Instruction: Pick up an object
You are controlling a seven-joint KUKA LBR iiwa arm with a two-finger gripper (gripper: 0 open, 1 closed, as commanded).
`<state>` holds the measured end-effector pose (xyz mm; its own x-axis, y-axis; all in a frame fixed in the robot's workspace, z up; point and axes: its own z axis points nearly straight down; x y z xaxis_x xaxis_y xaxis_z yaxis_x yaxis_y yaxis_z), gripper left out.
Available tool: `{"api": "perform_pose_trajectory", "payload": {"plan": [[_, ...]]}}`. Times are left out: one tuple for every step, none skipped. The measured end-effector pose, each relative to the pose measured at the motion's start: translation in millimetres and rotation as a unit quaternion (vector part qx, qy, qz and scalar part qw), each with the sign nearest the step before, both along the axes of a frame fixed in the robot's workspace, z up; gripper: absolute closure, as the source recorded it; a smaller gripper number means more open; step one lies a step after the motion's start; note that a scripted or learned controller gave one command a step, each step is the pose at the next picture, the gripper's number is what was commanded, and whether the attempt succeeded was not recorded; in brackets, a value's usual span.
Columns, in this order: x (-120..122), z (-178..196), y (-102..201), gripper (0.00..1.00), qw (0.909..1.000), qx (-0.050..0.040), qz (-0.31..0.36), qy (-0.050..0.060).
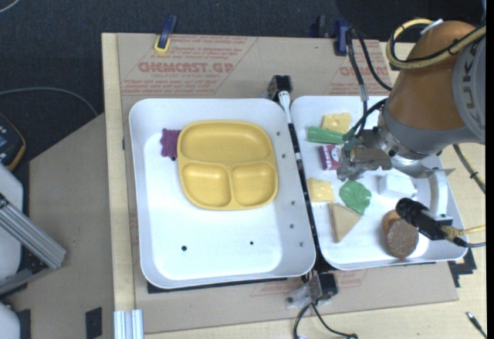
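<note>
The gripper (356, 162) hangs over a crowded right bin (455, 252): a green piece (356, 195) just below it, yellow wedges (343, 219) beside that, a green stick (330, 135) above, a brown disc (401, 237) lower right. Leftward, past the bin wall, bare floor opens below a yellow divided plate (228, 162).

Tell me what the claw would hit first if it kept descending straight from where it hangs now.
Probably the green object just below the claw, lying on the right bin floor. Depth is hard to judge from this slanted view, so it may land beside it.
</note>
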<state>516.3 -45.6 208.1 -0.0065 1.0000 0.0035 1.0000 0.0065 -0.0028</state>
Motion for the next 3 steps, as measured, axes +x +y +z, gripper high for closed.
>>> {"api": "perform_pose_trajectory", "payload": {"plan": [[-0.8, 10.1, 53.1, 1.0, 1.0, -0.0009, 0.0, -0.003], [10.1, 25.9, 73.3, 1.0, 1.0, -0.0016, -0.002, -0.003], [14.7, 6.0, 66.9, 1.0, 1.0, -0.0018, -0.004, 0.001]]}}
